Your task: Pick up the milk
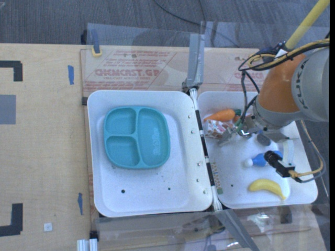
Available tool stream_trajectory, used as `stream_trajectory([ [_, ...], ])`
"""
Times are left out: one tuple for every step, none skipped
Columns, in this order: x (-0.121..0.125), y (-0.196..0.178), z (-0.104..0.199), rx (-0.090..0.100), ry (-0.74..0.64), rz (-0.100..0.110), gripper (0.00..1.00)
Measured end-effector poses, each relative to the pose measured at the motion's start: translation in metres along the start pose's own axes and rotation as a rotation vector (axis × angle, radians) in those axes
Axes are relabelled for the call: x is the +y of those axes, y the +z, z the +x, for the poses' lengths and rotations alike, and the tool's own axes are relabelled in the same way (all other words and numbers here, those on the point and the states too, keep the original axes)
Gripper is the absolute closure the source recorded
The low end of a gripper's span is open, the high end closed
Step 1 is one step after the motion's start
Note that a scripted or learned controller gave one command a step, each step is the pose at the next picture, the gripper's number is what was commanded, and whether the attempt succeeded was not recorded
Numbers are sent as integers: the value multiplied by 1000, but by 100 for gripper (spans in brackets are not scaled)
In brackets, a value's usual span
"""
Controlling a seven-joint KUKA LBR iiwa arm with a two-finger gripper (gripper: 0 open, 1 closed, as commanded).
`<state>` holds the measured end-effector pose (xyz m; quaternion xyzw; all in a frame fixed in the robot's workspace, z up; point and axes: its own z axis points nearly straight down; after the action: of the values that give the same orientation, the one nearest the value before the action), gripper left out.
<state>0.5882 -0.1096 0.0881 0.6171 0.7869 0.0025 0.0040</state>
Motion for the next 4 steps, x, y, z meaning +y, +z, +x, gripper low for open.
stream_trajectory([
  [59, 3, -17, 22, -149, 67, 0],
  [47, -27, -99, 22, -66, 46, 0],
  [46, 4, -122, 31, -180, 39, 0],
  [20, 2, -116, 6, -128, 6, 0],
])
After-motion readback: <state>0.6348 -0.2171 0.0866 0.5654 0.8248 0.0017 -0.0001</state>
